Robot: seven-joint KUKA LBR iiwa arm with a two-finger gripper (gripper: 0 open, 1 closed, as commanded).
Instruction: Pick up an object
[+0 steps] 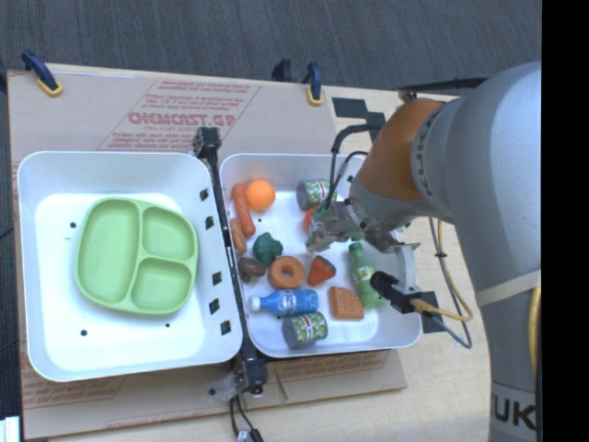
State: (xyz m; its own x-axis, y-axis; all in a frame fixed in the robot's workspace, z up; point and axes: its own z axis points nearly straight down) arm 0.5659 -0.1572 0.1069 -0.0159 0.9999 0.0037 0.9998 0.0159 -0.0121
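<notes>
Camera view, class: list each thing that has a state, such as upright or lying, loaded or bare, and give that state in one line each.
Green divided plate: lying flat in the left bin, compartments bare.
Blue-capped bottle: lying on its side.
Green bottle: lying on its side.
Can: lying on its side at the near wall.
Right bin: loaded with toy food.
Gripper: lowered among the items, fingers not clear.

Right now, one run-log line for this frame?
arm: over right bin | gripper: low among toys, near strawberry | grasp: unconfirmed | left bin: green plate
</notes>
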